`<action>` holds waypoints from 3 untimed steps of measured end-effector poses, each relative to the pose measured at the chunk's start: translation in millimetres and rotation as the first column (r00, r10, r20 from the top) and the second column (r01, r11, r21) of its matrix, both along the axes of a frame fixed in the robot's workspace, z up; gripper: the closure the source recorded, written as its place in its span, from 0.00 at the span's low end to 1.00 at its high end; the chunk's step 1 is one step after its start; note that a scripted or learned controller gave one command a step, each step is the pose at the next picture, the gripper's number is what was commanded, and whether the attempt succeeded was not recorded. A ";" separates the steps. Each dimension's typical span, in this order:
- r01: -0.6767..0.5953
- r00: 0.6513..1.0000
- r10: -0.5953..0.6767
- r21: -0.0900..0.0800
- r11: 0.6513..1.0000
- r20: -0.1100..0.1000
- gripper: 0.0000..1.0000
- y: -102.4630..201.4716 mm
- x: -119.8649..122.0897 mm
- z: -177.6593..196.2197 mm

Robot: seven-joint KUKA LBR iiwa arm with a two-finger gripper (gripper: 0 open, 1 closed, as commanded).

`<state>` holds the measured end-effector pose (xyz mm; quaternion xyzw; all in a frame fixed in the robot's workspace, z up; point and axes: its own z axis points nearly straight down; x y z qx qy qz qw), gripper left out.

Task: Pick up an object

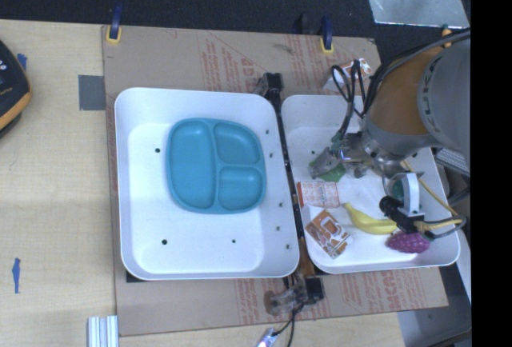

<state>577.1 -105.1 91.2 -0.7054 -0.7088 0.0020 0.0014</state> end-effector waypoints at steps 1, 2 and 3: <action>-0.002 1.000 0.002 -0.001 1.000 -0.001 1.00 -0.9 0.3 10.5; -0.001 1.000 0.001 0.001 1.000 0.001 1.00 11.8 -21.8 55.1; 0.002 1.000 -0.002 0.000 1.000 0.003 1.00 -15.1 -31.0 69.1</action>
